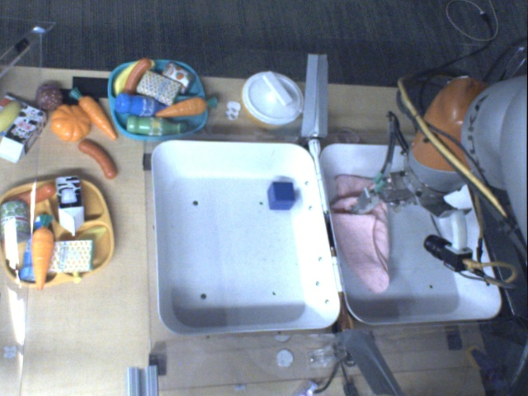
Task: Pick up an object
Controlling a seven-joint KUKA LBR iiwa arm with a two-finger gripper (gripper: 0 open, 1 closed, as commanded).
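The metal hand (pixel 370 198) sits low in the right bin (pixel 429 304), its tips on a soft, crumpled pink cloth (pixel 363 238); its spread cannot be told. 1 small blue cube (pixel 282 195) lies in the smooth white left bin (pixel 239 304).
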